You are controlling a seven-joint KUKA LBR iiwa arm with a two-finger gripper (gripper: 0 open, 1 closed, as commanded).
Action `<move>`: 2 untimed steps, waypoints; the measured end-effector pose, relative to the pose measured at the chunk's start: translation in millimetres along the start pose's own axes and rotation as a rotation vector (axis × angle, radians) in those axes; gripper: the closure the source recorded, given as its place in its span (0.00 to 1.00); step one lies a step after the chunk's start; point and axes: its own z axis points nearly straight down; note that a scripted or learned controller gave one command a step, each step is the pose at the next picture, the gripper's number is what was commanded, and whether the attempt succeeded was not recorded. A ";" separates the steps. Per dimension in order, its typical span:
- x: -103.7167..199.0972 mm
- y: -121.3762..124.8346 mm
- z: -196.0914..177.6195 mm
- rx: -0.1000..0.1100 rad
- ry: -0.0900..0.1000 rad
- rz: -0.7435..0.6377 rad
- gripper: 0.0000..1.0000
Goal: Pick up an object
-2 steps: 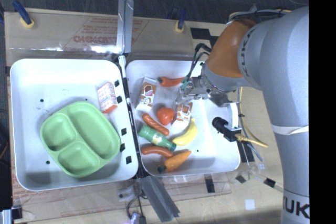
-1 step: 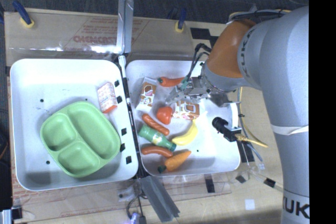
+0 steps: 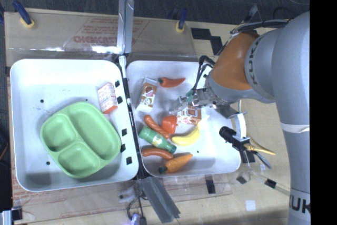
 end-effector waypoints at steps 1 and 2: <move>-3.5 -29.5 -0.3 0.000 -0.002 -0.099 0.00; -2.9 -26.3 -14.1 -0.005 -0.002 -0.105 1.00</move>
